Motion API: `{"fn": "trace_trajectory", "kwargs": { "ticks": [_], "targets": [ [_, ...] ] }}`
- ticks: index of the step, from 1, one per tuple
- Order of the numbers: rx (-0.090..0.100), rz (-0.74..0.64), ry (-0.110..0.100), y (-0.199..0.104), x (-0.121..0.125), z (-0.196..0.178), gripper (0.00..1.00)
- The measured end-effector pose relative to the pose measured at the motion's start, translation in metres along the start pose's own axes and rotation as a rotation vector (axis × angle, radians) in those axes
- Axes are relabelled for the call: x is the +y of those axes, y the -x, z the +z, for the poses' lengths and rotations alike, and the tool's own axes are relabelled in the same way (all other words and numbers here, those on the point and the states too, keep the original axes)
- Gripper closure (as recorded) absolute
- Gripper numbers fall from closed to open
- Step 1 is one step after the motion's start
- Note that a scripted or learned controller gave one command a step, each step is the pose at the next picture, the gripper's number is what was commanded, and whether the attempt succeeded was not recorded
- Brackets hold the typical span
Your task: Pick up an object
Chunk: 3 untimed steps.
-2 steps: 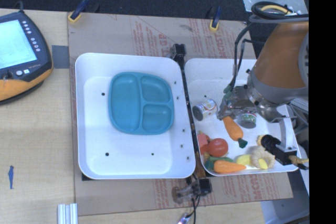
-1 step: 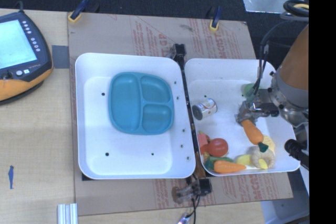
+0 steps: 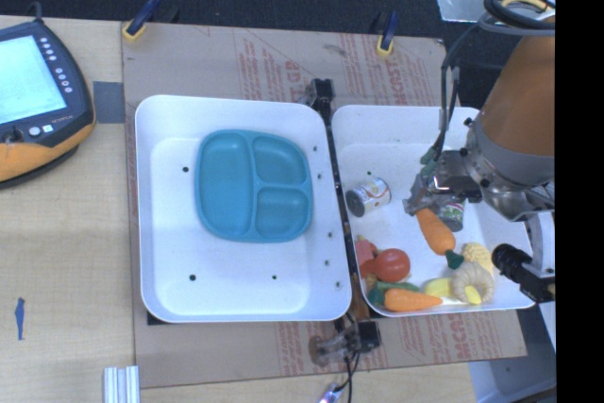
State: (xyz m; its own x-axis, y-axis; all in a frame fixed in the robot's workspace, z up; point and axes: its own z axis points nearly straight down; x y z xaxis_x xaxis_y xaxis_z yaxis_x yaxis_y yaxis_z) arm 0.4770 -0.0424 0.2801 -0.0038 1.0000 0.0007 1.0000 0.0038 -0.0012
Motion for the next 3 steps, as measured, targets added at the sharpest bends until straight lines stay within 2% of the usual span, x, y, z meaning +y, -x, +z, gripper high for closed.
{"fn": "trace_trajectory", "kwargs": {
  "ticks": [1, 2, 3],
  "targets": [
    [0.000, -0.001, 0.000, -0.045, 0.000, -0.015, 1.00],
    [0.000, 0.001, -0.002, -0.026, 0.000, -0.011, 1.00],
    [0.000, 0.000, 0.000, -0.055, 0.000, -0.014, 1.00]
  ]
}}
